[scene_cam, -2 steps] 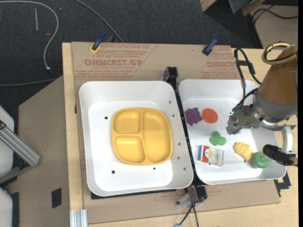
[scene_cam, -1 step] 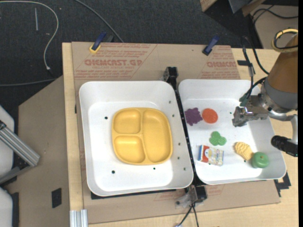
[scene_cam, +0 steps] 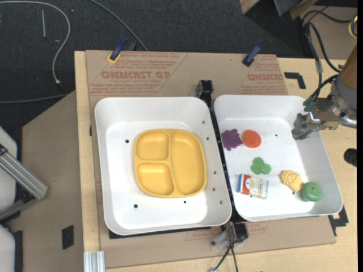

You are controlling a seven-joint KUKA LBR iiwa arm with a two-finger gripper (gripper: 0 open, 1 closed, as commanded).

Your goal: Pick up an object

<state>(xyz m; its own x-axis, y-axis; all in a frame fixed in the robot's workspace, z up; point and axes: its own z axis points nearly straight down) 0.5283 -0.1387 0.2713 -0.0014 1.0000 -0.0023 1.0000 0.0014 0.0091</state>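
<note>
Over the right bin's [scene_cam: 317, 152] far edge hangs the claw [scene_cam: 300, 126], its state unclear, poised above small toys [scene_cam: 262, 166] scattered below, loose and reachable, none held.

Lab: clamped bench [scene_cam: 170, 67], loose cables [scene_cam: 62, 21]
</note>
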